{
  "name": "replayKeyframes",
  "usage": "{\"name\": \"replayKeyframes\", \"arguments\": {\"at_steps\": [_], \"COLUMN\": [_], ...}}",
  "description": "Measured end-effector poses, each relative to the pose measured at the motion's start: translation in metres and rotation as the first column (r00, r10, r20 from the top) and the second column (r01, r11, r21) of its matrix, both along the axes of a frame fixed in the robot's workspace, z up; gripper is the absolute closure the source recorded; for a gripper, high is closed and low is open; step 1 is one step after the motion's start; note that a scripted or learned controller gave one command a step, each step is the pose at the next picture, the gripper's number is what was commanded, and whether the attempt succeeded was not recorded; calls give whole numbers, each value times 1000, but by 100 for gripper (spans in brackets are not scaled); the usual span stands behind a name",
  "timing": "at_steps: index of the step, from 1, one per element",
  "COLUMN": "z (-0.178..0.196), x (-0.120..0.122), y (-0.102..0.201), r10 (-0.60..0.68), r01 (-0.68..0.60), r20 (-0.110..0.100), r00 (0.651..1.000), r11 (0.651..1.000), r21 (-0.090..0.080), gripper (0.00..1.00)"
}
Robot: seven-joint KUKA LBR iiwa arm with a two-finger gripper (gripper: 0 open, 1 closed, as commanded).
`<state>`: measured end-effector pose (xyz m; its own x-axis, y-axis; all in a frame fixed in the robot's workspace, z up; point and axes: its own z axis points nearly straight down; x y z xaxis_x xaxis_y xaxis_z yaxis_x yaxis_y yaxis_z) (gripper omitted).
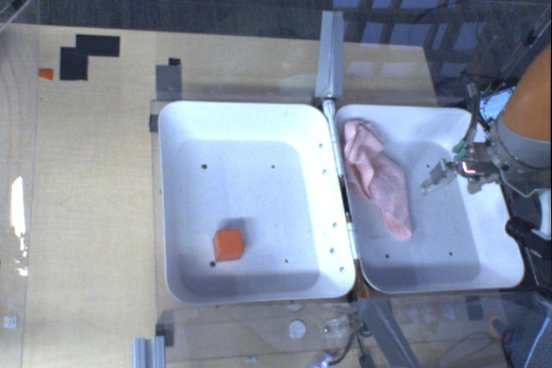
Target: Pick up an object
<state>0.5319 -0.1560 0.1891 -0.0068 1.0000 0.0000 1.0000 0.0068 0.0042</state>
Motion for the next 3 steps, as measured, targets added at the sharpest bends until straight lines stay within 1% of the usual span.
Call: {"name": "replayKeyframes", "arguments": {"at_steps": [1, 2, 3], "z": [-95, -98, -98], "x": [13, 6, 21], "y": [58, 62, 65], "r10": [36, 65, 76], "r01": [-36, -65, -76], "r20": [5, 15, 12], "r00": [999, 998, 997], "r11": [999, 998, 997], "r21": [0, -4, -2], "gripper": [0, 0, 0]}}
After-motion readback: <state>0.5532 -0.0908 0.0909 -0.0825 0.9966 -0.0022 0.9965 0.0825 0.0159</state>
